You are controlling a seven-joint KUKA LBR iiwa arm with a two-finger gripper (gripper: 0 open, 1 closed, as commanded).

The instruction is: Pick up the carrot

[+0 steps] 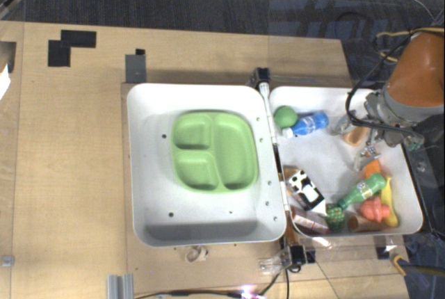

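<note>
Bins are counted as two: the left bin (139, 151) carries one green divided tray (212, 150), the right bin (327, 106) holds one green ball (284, 115), one blue bottle (310, 124) and several toys heaped together. One carrot (373, 167) is seen near the right wall, just below the gripper (370, 148). The approach step is judged in hand; a short descent onto the carrot is needed next. Whether the tool is released or clenched cannot be told.
</note>
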